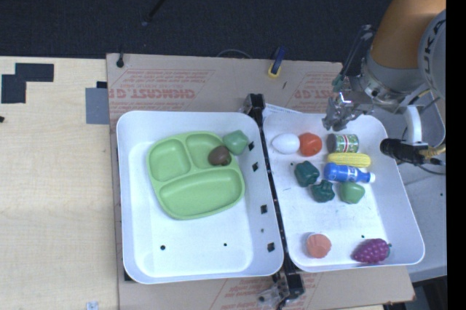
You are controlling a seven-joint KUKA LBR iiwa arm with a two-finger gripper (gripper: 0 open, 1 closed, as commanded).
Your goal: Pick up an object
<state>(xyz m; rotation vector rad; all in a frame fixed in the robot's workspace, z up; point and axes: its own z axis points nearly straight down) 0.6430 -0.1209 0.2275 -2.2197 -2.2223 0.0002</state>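
Camera view: gripper (339,116) hangs at far edge of right bin (408,228); finger state can't be told. Small can (343,142) lies just below it, corn (349,160) and blue bottle (348,174) beyond. Red piece (310,144) and white egg (286,143) sit left of the can.

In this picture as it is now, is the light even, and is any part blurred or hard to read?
Camera view: light is fairly even and soft over both white bins; the background above the bench is very dark; the small things near the gripper look slightly soft, so the can label is unreadable.
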